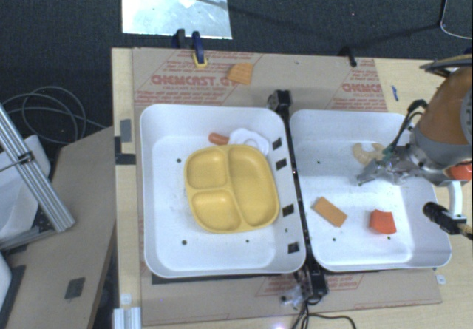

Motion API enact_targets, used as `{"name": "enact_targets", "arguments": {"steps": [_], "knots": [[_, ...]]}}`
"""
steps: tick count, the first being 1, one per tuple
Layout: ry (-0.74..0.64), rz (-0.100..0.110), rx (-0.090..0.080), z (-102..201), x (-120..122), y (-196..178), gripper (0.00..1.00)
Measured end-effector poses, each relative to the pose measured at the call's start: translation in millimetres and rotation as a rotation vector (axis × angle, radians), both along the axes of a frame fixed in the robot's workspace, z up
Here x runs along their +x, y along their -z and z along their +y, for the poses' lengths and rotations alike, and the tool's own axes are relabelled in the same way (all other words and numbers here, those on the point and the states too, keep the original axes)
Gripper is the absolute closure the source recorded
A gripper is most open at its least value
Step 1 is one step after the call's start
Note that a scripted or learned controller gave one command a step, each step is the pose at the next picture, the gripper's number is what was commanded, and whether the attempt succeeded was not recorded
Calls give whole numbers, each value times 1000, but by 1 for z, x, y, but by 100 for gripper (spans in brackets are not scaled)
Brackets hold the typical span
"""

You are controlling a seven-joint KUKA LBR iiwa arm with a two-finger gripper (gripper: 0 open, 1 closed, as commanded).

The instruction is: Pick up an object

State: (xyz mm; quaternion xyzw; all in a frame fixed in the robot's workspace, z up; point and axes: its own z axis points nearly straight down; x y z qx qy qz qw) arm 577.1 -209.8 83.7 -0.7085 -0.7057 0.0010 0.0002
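Gripper low in the right bin, by a pale beige object

The small pale beige object (pixel 364 151) lies near the back of the shallow white right bin (pixel 325 246), just beside the two-finger gripper (pixel 367 176); whether the claw is open or grips anything, I cannot tell. A tan rectangular block (pixel 329 211) and a matte orange-red block (pixel 382 222) lie apart nearer the front. The glossy yellow three-compartment plastic tray (pixel 230 188) lies in the left bin.
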Motion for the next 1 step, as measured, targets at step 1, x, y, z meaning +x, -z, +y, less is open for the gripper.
{"name": "enact_targets", "arguments": {"steps": [1], "knots": [[1,5,3,2,-95,0,0]]}}
